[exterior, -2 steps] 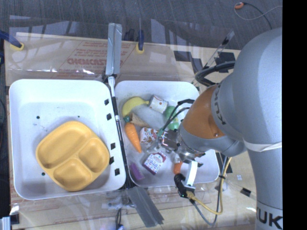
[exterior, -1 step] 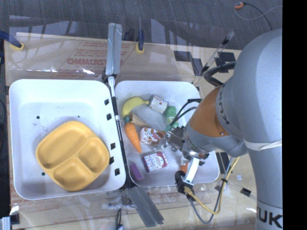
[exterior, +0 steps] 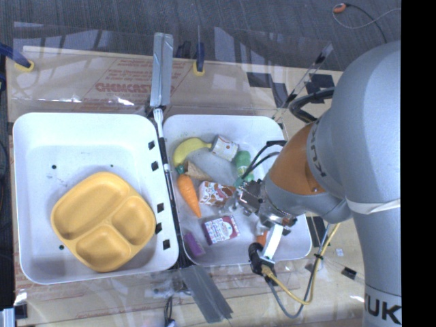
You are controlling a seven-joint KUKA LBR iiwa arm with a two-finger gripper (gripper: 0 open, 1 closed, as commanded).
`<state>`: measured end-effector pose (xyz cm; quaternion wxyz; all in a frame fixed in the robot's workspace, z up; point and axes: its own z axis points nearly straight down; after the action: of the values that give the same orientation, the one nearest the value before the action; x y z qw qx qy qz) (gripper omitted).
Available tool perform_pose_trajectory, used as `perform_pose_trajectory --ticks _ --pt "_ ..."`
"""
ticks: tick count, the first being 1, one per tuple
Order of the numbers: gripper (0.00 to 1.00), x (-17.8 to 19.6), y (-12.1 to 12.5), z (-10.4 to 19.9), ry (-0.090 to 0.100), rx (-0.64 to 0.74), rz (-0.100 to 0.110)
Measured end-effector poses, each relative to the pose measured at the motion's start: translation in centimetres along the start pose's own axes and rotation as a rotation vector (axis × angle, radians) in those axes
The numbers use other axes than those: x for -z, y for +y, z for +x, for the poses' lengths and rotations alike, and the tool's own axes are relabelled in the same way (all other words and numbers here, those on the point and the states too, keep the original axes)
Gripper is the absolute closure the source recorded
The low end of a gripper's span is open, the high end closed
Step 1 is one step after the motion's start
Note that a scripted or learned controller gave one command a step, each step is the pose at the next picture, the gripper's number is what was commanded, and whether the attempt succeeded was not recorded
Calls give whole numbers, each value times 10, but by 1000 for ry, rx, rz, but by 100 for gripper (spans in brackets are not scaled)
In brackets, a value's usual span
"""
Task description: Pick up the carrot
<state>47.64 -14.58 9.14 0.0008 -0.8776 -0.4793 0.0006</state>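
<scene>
The carrot (exterior: 189, 194) lies at the left edge of the right bin (exterior: 300, 249), just below a banana (exterior: 190, 148). My claw (exterior: 246, 197) sits at center-right of the frame, over the packets; I cannot tell its state.

At the lower right of the frame you can read the white letters "UK" on the grey arm base (exterior: 381, 305), cut off at the edge. At upper left, faint mirrored red print on the clear plastic sheet (exterior: 129, 80) stays illegible, as do the small red-and-white packets' labels (exterior: 219, 229).
</scene>
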Motion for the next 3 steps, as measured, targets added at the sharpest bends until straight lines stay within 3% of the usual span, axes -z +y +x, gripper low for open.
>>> perform_pose_trajectory --ticks 1,2,3 --pt "0 0 0 0 0 0 0" --pt "0 -1 20 24 0 -215 5" --pt "0 -2 -9 11 -1 -376 10"
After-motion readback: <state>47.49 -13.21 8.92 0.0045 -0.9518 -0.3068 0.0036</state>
